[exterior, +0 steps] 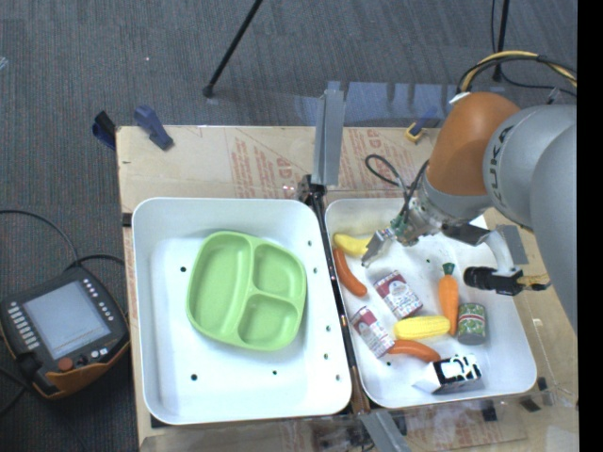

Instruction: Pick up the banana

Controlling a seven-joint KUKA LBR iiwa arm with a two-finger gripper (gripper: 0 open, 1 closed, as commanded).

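Worktop (217,163) carries two white plastic bins; the left bin (160,347) holds a green divided plate (248,290). Yellow curved banana (350,244) lies at the right bin's (509,347) far-left corner, just beside the end effector (384,243), whose opening I cannot tell.

A green divided plate (248,291) lies in the left bin (155,347). The right bin (513,347) holds a hot dog (350,273), two small cans (398,294), a corn cob (421,328), two carrots (448,298) and a dark tin (472,323).
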